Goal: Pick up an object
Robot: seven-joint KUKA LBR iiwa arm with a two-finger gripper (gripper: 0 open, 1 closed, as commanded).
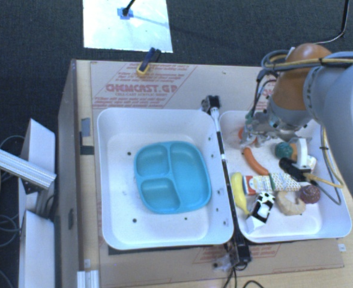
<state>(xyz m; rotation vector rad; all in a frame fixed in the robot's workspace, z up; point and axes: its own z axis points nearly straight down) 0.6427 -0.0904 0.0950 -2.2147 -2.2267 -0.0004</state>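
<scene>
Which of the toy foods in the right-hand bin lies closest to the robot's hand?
The long orange carrot-shaped toy, lying just below the gripper. The yellow banana-shaped toy and the brown doughnut-shaped toy lie farther toward the bin's front.

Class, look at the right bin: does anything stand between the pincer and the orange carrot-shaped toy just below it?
Nothing visible does. The pincer hangs over the upper left of the right bin, and the carrot toy lies just below it with bare bin floor between. The banana and other toys lie further down.

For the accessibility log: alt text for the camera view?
The grey arm's gripper hangs over the right bin, above an orange carrot, a banana and other small toys. The left bin holds a blue divided plate.
</scene>
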